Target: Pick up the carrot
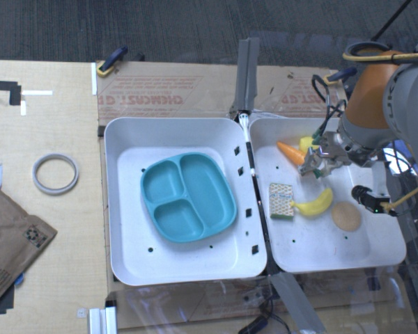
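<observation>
Toward the back of the right-hand bin [334,256] lies the carrot [290,152], slanting from the upper left down to the right, its lower end just beside the gripper [313,167]; whether that hand is spread or pressed together I cannot tell, and nothing shows held in it; the carrot looks light, stiff and smooth, likely to roll or slip if pinched at its tapered end, so a hold across its thicker middle seems safest; a banana [315,203] lies near.
</observation>
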You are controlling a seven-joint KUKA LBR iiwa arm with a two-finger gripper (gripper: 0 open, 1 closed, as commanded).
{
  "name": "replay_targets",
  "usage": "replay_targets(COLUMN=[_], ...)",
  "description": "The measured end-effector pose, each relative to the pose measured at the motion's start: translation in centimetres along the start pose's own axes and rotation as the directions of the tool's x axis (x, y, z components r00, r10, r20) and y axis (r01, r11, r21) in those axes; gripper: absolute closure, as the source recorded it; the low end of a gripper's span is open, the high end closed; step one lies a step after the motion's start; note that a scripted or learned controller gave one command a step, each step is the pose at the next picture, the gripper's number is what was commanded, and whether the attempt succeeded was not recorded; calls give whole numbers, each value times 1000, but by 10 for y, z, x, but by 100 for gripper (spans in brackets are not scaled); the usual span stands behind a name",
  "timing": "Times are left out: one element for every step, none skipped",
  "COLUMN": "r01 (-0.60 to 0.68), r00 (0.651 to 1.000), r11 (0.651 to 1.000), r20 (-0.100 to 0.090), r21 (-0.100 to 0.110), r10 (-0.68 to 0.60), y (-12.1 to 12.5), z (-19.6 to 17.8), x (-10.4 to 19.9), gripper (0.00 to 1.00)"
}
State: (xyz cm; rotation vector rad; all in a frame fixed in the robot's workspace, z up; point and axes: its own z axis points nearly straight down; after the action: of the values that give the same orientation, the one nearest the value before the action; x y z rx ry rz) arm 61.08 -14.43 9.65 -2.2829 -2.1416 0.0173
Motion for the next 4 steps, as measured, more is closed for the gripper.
replay_targets(r01=[0,2,2,31], r00=[1000,1000,1000,1000], r11=[1000,1000,1000,999], r20=[1,1,1,1], r21=[-4,-4,-4,-16], r10=[0,-2,-2,-31], y=[1,1,1,45], z=[-1,-10,-10,4], x=[0,0,0,53], gripper=[0,100,0,0])
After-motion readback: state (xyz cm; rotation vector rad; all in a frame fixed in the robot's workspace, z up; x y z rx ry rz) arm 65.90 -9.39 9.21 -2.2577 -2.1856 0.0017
